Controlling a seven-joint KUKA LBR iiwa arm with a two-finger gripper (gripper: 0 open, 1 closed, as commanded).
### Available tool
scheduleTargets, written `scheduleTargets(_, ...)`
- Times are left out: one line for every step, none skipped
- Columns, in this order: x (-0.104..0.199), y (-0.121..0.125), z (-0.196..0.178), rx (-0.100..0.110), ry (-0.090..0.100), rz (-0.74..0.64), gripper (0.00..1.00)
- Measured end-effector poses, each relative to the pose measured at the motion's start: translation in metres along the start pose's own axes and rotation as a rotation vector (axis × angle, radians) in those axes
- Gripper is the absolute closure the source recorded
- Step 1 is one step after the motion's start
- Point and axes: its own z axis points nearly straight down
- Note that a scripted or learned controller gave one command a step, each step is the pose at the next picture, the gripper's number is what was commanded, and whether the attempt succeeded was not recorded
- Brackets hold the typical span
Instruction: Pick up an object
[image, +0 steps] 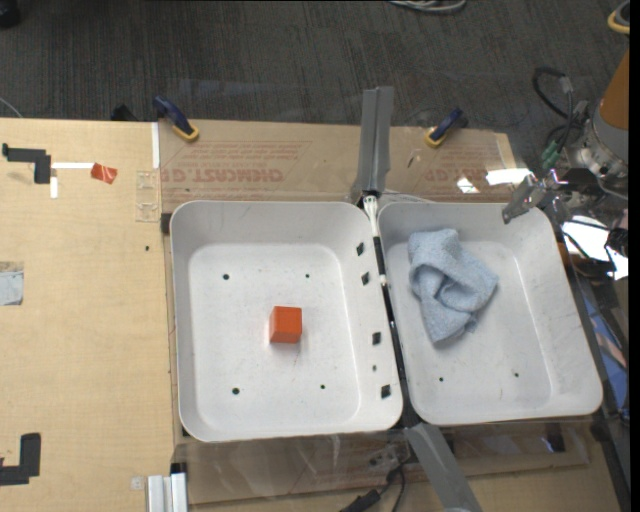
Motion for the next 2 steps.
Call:
scheduleTargets(-0.03, 0.001, 0.126, 0.0, 0.002, -0.192, 0.0)
scheduleTargets(-0.024, -0.033, 0.15, -0.004, 0.009, -0.117, 0.0)
